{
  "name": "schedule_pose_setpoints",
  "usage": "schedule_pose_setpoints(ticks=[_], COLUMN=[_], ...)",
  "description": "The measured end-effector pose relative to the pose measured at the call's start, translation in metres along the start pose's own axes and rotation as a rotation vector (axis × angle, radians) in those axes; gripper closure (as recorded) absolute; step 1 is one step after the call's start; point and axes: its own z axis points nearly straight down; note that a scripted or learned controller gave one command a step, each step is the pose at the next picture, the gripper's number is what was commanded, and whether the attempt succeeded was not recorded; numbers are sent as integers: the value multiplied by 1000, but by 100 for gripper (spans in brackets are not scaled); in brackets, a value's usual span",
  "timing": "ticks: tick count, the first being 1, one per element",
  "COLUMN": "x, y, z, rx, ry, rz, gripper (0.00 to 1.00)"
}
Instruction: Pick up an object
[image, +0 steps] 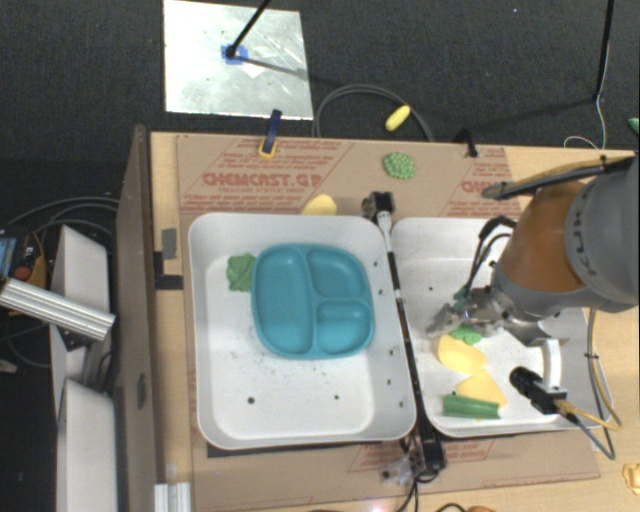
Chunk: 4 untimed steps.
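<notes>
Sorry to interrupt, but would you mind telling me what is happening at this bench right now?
The grey arm with the orange band reaches into the right white bin, its hand low over a yellow piece. A yellow wedge and a green stick lie nearby. The left white bin holds a blue divided plastic plate and a green leafy item.
</notes>
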Motion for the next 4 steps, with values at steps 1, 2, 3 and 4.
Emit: schedule_pose_setpoints(ticks=[1,2,3,4], x=[-46,-58,-30,13], y=[100,98,26,-9], z=[-13,-71,-91,-30], rx=[-18,-13,-3,1], ry=[-6,-4,0,2], rz=[-4,-1,0,-4], gripper=[0,0,0,0])
